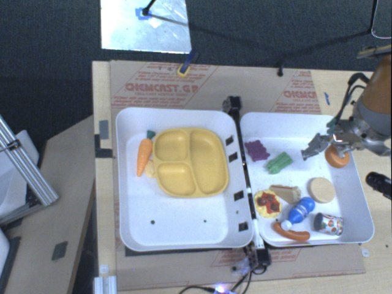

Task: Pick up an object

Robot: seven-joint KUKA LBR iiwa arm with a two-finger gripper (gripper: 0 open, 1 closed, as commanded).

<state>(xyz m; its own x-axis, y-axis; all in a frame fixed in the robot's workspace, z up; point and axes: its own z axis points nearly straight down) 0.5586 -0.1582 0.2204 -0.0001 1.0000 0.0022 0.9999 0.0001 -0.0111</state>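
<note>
My gripper [318, 146] hangs over the upper right part of the right bin [306, 122], open, with nothing between its fingers. An orange round toy [338, 158] lies just to its right, partly under the wrist. To its left lie a green toy [278, 162] and a purple toy [257, 149]. Lower in that bin are a tan disc [321, 190], a tan wedge [286, 193], a red and yellow pizza piece [267, 203], a blue bottle [300, 212], a red sausage [291, 232] and a patterned cup [327, 224].
The left bin [177, 228] holds a yellow divided plate [188, 162] with a toy carrot [144, 155] at its left side. A black divider [240, 164] runs between the bins. A shiny sheet [146, 17] lies on the floor beyond the bench.
</note>
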